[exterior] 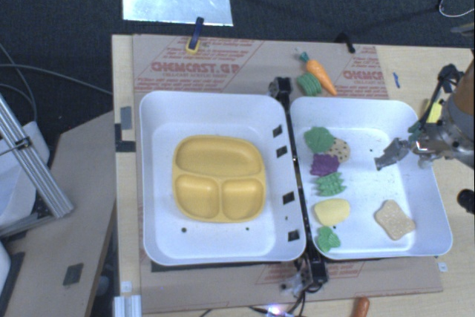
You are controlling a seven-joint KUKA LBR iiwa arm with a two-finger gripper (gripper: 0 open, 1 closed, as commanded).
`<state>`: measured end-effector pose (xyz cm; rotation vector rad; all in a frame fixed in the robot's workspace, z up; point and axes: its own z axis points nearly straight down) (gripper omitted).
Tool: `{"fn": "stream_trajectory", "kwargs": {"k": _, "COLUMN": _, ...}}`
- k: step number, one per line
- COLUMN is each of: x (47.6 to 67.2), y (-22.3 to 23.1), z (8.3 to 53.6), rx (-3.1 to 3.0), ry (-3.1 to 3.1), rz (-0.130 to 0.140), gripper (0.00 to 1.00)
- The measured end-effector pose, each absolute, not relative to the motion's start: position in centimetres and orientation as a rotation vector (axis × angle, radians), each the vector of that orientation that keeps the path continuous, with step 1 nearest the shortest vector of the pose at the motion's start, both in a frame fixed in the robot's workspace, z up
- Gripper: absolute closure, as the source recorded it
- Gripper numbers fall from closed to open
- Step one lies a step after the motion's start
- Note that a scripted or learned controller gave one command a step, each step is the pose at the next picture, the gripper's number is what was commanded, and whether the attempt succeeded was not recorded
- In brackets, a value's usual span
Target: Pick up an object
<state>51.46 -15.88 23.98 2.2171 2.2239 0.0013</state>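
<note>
The right bin [371, 111] holds several toy foods along its left side: a green leafy piece [318, 138], a brown cookie [340, 151], purple grapes [324, 164], a green ridged piece [330, 184], a yellow lemon-like piece [332, 211] and a small green piece [326, 237]. A slice of bread [393, 220] lies at the front right. My gripper [387, 157] reaches in from the right above the bin's middle, right of the cookie and above bare floor. Nothing shows between its fingers.
The left bin [159, 119] holds a yellow divided tray [219, 178]. A toy carrot [320, 73] and a green piece [308, 84] lie on the cardboard behind the right bin. A blue and yellow item [195, 36] lies behind the left bin.
</note>
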Motion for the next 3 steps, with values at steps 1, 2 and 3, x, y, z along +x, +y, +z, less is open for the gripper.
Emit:
{"fn": "stream_trajectory", "kwargs": {"k": 1, "x": 48.2, "y": -19.3, "z": 12.0, "rx": 2.232, "ry": 2.224, "rz": -0.01, "gripper": 0.0}}
{"fn": "stream_trajectory", "kwargs": {"k": 2, "x": 49.0, "y": -10.4, "z": 8.3, "rx": 2.212, "ry": 2.232, "rz": 0.004, "gripper": 0.0}}
{"fn": "stream_trajectory", "kwargs": {"k": 3, "x": 49.2, "y": -10.8, "z": 9.6, "rx": 2.215, "ry": 2.224, "rz": 0.01, "gripper": 1.0}}
